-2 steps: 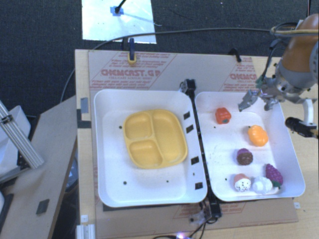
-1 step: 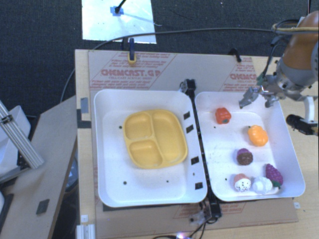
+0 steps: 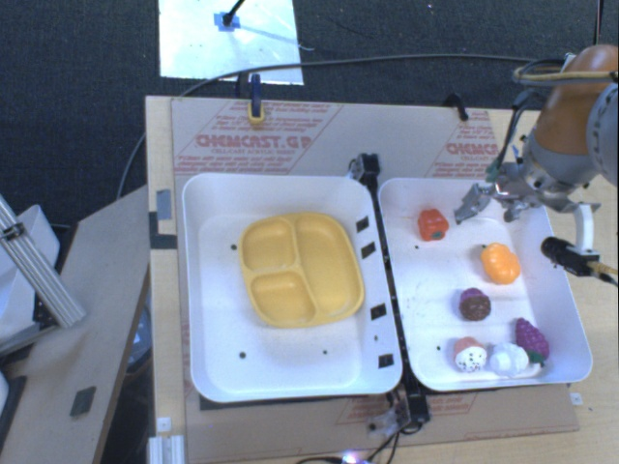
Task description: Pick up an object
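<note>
We're at the approach step: the gripper (image 3: 493,204) hangs spread and empty over the right bin (image 3: 411,288), near the red-orange toy (image 3: 432,224). Next we'd guess it drops down and centres on it.

Red "CHEMCAST GP" lettering reads across the protective sheet (image 3: 290,129) covering the worktop, repeated at a slant near the sheet's right corner, partly cut off.
</note>
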